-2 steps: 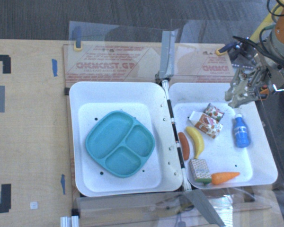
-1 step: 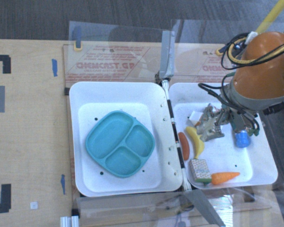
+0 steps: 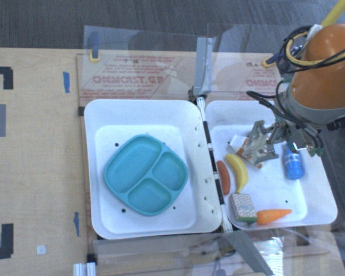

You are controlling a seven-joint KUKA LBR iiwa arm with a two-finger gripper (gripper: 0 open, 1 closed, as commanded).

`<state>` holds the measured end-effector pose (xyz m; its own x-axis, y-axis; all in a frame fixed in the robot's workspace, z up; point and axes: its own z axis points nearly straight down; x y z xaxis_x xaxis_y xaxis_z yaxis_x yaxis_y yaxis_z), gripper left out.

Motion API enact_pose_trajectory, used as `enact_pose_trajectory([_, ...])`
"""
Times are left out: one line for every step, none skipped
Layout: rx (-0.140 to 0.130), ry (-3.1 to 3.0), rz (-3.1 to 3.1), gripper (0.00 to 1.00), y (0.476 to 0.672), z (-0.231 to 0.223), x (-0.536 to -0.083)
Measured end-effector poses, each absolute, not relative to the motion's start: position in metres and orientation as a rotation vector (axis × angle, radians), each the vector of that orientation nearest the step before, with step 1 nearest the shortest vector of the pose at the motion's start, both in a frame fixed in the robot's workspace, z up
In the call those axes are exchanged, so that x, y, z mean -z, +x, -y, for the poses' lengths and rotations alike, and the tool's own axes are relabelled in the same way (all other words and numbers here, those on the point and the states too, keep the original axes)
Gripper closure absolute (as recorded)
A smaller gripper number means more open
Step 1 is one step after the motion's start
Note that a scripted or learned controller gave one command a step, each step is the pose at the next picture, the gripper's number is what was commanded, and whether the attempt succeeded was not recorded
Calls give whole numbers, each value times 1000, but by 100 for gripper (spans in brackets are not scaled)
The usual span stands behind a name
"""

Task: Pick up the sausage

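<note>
Across the bench [image 3: 34,154] sit two white bins side by side, and the arm [image 3: 322,68] looms in over the right bin [image 3: 316,194], grey with that orange band. Left bin [image 3: 103,119] holds a teal divided plate [image 3: 146,174], nothing else to chase there. Over in the right bin, the claw [image 3: 259,148] hangs near the middle, pointing down and toward the left wall; whether it is open or closed I can't tell from up here, and nothing sits in it that I can make out. A banana [image 3: 239,172] lies just below-left of it, a blue can [image 3: 293,165] off to its right, a sponge [image 3: 242,206] and a carrot [image 3: 273,215] along the near edge. And the sausage [image 3: 223,177]: hard against the bin's left wall, just beside the banana, long axis running front to back. From the claw it lies down and to the left, with the banana between them, so I'd judge a tight approach.
</note>
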<state>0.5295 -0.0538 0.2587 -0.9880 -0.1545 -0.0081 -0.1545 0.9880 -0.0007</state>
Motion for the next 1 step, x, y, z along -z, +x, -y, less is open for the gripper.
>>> enact_pose_trajectory([-1, -124, -3130, 100, 613, 73, -205])
